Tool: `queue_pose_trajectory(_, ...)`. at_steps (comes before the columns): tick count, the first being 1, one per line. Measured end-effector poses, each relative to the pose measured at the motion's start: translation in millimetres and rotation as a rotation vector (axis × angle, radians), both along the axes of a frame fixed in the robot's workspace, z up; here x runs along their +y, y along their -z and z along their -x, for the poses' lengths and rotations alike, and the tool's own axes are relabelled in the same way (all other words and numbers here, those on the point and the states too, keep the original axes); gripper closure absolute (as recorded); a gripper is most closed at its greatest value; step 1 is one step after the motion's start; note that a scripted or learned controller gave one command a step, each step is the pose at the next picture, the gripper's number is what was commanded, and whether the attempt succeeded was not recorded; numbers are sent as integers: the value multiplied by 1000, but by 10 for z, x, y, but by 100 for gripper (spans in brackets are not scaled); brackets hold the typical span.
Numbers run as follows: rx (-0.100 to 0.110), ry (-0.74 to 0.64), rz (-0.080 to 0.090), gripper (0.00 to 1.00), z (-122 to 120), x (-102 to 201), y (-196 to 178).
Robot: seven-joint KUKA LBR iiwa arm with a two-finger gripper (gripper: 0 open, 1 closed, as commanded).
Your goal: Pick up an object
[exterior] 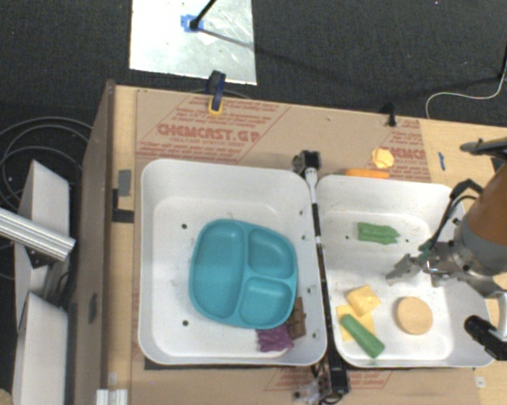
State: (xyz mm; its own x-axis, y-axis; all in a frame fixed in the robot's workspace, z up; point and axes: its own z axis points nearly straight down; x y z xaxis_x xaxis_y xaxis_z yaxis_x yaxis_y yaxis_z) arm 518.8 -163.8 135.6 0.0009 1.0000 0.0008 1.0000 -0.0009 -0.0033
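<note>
Pincer (409, 270) over the right bin (410, 195)

Whether it is released or clenched, I cannot tell. The tan round piece (415, 316) lies just below it near the bin's front edge; the teal divided plate (244, 273) fills the left bin (171, 200).
</note>
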Motion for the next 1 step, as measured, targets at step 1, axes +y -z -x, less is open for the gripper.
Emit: queue_pose_trajectory(1, -1, 2, 1, 0, 344, -284, 208)
